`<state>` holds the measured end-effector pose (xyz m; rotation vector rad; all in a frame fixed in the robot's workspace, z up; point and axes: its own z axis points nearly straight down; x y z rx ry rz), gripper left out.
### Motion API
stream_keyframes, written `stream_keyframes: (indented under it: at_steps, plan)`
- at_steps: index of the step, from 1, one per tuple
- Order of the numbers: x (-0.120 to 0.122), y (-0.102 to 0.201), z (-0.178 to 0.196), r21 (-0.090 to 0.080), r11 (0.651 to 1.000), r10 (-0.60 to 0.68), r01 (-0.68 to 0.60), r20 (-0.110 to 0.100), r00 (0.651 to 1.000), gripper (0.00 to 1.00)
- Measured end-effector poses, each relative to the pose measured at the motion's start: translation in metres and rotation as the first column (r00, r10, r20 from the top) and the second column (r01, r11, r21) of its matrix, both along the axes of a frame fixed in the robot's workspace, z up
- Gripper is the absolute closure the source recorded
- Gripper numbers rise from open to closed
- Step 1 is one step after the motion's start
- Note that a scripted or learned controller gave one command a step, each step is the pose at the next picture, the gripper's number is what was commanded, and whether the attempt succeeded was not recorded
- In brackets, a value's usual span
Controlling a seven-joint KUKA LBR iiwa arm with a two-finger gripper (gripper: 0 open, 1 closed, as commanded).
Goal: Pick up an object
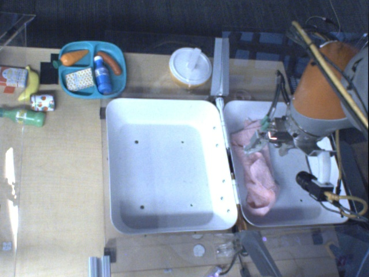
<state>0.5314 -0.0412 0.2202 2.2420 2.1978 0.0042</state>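
Observation:
A pink soft cloth-like object (256, 172) lies along the left side of the right white bin (288, 209), stretching from the bin's back towards its front. My gripper (264, 140) hangs low over the upper part of this pink object, right at its surface. The grey arm with its orange band (323, 91) reaches in from the right and covers the bin's back right corner. I cannot make out whether anything is between the gripper's tips.
The left white bin (167, 166) sits beside the right one, with a metal divider (219, 68) behind their shared edge. On the bench behind stand a white lidded cup (190, 66) and a blue divided tray (92, 69) of toy food. A banana (29, 84), a can (42, 102) and a green bottle (23, 116) lie far left.

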Motion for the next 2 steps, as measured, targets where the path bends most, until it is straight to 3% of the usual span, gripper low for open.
stream_keyframes:
  at_steps: [1,2]
  plan:
    - [0.015,-0.04,-0.125,0.0,0.999,-0.037,0.037,0.002,0.999,0.0]
    - [0.016,-0.039,-0.115,0.0,0.999,-0.038,0.038,0.004,0.999,1.0]
